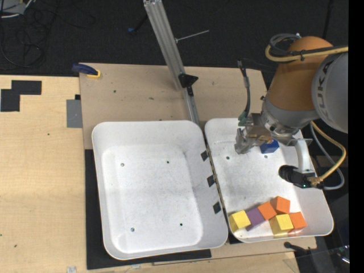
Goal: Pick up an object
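My gripper [245, 143] hangs low over the upper part of the right bin [250, 181], below the grey arm with its orange band [293, 67]. A blue block [270, 147] lies just to the gripper's right, partly hidden under the wrist; whether it touches the gripper is unclear. A cluster of blocks sits in the bin's near right corner: a yellow block [240, 219], a purple one [255, 218], an orange one [267, 211], another orange one [282, 204], a second yellow one [280, 224] and an orange one [297, 220].
The left bin [153, 186] lies beside the right one, with black clips [209, 180] along the shared rim. A slanted aluminium rail [170, 50] rises behind the bins. Cables and a black fitting [296, 176] hang at the arm's right.
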Motion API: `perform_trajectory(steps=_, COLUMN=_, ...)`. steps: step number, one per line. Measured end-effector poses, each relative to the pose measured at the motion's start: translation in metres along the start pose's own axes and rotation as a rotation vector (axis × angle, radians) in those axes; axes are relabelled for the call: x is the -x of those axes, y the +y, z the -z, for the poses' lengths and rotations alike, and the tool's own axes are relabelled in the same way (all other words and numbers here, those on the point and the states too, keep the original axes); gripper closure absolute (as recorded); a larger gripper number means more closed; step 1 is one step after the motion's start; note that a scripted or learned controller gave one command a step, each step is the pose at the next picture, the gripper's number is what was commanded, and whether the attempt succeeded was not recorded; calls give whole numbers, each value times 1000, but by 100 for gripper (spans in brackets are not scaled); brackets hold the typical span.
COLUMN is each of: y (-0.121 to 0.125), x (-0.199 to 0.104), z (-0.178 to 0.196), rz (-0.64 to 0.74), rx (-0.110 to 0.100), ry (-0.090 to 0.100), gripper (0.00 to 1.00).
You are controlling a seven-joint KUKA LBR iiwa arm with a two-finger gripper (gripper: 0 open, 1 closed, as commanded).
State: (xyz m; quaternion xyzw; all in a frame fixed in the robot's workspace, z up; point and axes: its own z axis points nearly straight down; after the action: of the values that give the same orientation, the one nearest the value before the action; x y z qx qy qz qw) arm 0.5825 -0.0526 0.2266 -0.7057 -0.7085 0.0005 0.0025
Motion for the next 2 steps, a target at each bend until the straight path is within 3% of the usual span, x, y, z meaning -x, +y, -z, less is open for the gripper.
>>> perform_trajectory(steps=2, y=-38, x=-80, z=-2, rz=-1, rx=-2, ry=-1, gripper=100)
